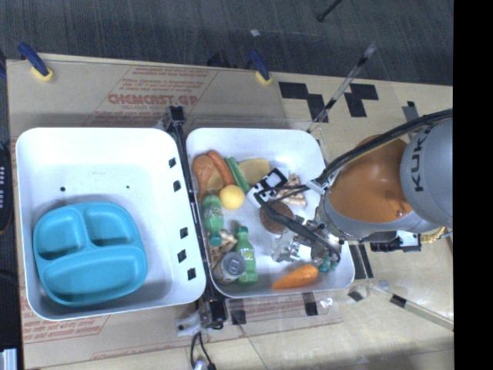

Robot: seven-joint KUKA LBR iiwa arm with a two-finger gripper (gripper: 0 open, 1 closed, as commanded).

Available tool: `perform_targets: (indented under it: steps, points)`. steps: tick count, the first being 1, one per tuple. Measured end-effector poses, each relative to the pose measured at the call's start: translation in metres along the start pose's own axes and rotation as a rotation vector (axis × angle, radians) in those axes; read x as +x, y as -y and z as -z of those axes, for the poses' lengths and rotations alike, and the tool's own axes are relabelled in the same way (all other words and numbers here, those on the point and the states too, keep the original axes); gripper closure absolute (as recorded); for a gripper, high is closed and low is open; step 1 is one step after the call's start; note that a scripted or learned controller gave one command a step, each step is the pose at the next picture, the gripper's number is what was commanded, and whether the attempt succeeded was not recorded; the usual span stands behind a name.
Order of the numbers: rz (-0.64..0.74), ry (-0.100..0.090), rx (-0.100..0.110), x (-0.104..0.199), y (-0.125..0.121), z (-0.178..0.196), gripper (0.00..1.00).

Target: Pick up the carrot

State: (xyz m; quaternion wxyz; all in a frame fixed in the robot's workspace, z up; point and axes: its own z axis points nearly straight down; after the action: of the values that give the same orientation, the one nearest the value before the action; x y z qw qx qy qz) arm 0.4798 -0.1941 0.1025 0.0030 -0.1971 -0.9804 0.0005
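The carrot (296, 277) is seen lying flat near the front edge of the right bin (323, 154), its thick end turned toward the bin's right wall and its narrow end pointing left toward the green bottle (245, 254). The gripper (296, 245) is held low over the bin just behind the carrot, close above it, and the carrot is not seen between its parts; whether the gripper is wide, narrow or closed cannot be told, since the metal and cabling there blur together. The arm (385, 187) is reached in from the right, its orange band hanging over the bin's right rim. Behind the gripper a round brown item (271, 220) is partly covered by it. Further left a yellow lemon (232, 197) is set among a long green vegetable (239, 176) and an orange-brown item (206, 173), with a small can (231, 266) standing beside the green bottle at the front. In the left bin (46, 149) a blue divided tray (88, 249) is laid toward the front left, well apart from the carrot.
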Motion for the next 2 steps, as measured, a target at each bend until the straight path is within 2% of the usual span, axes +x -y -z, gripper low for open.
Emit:
perform_targets:
  steps: [1,2]
  points:
    - [-0.001,0.0,0.0,0.0,0.0,0.0,0.0]
    - [0.007,0.003,0.002,-0.002,-0.001,0.011,1.0]
